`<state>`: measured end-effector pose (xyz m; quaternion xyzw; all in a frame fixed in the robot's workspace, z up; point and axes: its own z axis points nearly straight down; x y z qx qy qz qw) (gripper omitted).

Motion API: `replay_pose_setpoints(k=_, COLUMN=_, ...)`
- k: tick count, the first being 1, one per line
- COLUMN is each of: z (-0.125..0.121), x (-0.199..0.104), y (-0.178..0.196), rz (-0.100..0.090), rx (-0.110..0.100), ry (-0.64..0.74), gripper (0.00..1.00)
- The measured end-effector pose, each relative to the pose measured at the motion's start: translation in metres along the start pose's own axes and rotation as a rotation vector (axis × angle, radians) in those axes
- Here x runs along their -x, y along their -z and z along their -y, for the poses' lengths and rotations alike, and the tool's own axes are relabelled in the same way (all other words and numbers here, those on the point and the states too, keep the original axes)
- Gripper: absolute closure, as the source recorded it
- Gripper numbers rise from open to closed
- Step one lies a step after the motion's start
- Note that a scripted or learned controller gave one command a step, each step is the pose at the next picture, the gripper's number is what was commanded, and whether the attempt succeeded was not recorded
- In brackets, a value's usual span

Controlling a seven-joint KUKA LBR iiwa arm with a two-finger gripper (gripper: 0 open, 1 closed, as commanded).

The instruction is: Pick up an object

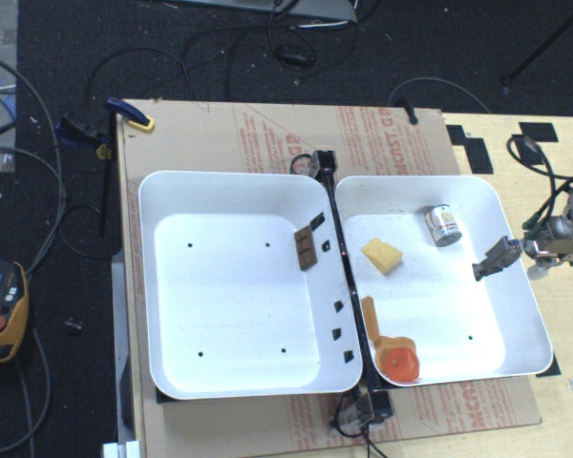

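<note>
Objects to pick sit in the right bin point(516, 284). A small can point(443, 224) lies near its far edge. A yellow sponge point(383, 255) sits just left of it, toward the middle wall. An orange scoop point(392, 349) rests in the near left corner, against the wall. A brown block point(306, 248) lies in the left bin point(162, 284), by its right wall. At the right bin's right edge the gripper point(497, 257) is low, grasping nothing. It looks closest to the can.
</note>
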<state>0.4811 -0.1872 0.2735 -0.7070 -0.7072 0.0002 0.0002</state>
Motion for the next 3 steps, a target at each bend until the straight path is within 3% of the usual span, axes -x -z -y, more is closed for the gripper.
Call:
replay_pose_setpoints(k=1, z=0.000, x=0.000, y=0.000, rz=0.000, rx=0.000, ry=0.000, gripper=0.00)
replay_pose_setpoints(k=2, z=-0.036, x=0.003, y=-0.030, rz=0.000, rx=-0.002, ry=0.001, gripper=0.00)
replay_pose_setpoints(k=3, z=-0.063, x=0.006, y=-0.029, rz=0.000, rx=0.000, ry=0.001, gripper=0.00)
